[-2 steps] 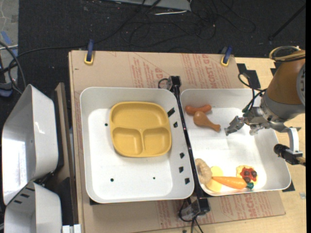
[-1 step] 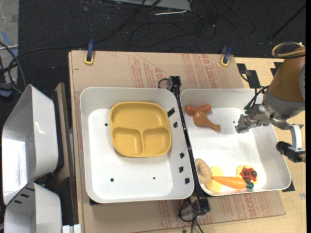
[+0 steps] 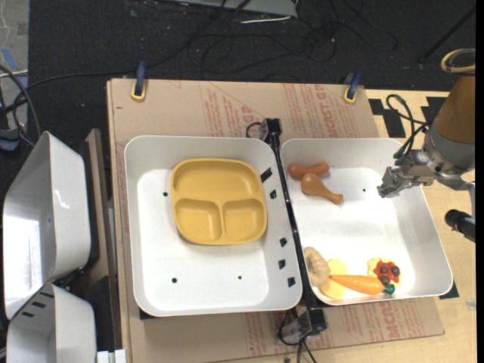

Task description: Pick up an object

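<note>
The right bin (image 3: 408,225) holds a brown drumstick (image 3: 321,188) and an orange sausage (image 3: 308,170) at its upper left. Along its front edge lie a beige lumpy piece (image 3: 316,265), a yellow slice (image 3: 336,268), an orange carrot (image 3: 357,283) and a small red and yellow piece (image 3: 386,270). My gripper (image 3: 393,184) hangs over the right bin's upper right part, well to the right of the drumstick. Nothing shows between its fingers.
The left bin (image 3: 151,225) bears a yellow divided plate (image 3: 219,201). A black divider (image 3: 286,203) runs between the bins. White containers (image 3: 45,210) stand off the bench at the left. Cables lie on the dark floor at the back.
</note>
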`<state>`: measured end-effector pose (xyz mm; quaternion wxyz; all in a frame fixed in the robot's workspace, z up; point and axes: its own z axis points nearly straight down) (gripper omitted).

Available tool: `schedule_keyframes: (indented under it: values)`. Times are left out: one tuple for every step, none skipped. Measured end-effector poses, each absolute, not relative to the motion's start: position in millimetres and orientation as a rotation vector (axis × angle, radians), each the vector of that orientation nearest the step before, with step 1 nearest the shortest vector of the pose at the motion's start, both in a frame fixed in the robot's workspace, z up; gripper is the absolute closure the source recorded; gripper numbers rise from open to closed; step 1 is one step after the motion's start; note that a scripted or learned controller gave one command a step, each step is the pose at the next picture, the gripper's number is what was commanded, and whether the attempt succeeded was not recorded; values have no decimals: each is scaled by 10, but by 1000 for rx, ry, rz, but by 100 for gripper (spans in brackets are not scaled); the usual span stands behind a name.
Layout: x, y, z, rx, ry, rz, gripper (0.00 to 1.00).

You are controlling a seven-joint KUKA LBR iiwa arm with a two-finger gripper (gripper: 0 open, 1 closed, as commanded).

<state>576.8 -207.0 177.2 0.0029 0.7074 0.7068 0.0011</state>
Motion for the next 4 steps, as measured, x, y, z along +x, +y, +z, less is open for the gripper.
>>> schedule_keyframes:
  values:
    - [5783, -2073, 2310, 2214, 2219, 4, 100]
    - [5720, -1518, 2223, 2214, 2231, 1, 100]
    - [5533, -1083, 2234, 2216, 2231, 0, 100]
    - [5378, -607, 2157, 2216, 2232, -1, 100]
